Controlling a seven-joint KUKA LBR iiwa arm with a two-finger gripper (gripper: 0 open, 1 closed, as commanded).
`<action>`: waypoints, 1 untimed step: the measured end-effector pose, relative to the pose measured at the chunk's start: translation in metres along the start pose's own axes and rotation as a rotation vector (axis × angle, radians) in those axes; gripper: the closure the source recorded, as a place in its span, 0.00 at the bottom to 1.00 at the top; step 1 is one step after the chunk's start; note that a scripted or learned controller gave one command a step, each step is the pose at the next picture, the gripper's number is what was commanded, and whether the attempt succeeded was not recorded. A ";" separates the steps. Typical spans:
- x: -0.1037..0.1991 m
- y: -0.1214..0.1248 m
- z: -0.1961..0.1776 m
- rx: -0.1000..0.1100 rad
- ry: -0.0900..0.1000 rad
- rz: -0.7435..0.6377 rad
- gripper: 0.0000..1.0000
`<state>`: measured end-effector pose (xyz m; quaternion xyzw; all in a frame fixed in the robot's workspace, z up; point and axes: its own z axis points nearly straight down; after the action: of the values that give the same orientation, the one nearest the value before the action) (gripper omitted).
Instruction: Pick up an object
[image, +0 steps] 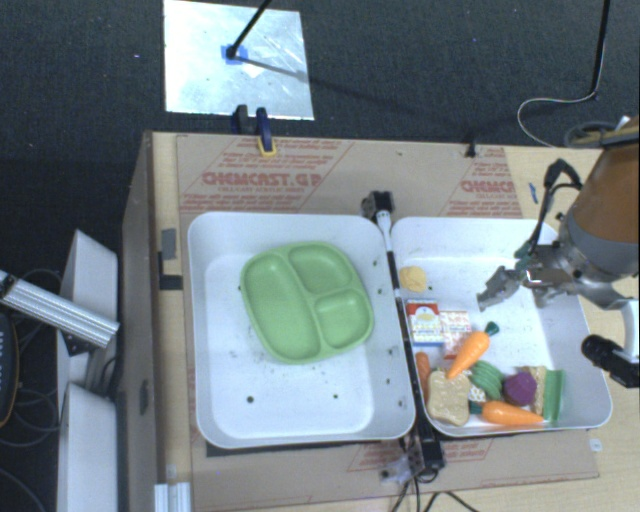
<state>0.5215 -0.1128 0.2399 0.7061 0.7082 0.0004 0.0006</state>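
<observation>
On the right side of the desk (300, 175) the arm (610, 215) reaches in over the right bin (450, 245), orange band above the wrist. Hand (497, 290) sits above bare white floor of that bin, upper middle area, tip pointing left; can't tell if it's apart or together, too blurry. Nothing visible between the tips.

Objects cluster in the right bin's lower half, below and left of the hand, apart from it. Small yellowish round piece (413, 277) near the divider, left of the hand. Red and white box (438, 322) just below that. Orange carrot (468, 352) tilted, touching the box's lower right corner. Bread slice (449, 398) at the bottom left, second carrot (513, 413) lying flat along the front wall, green item (488, 378) between them, purple piece (520, 385) beside it, green strip (553, 393) at far right. All packed tight, touching or overlapping.

Left bin (225, 400) holds a green divided plate (307, 300), three compartments, sitting tilted near the middle.

Blue clamp (264, 128) at the desk's far edge, shiny sheet (200, 60) on the floor beyond it. Cable (560, 100) runs at upper right.
</observation>
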 end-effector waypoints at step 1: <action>-0.014 0.006 0.152 -0.009 -0.001 0.002 0.00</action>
<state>0.5276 -0.1266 0.0884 0.7066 0.7076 0.0031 0.0044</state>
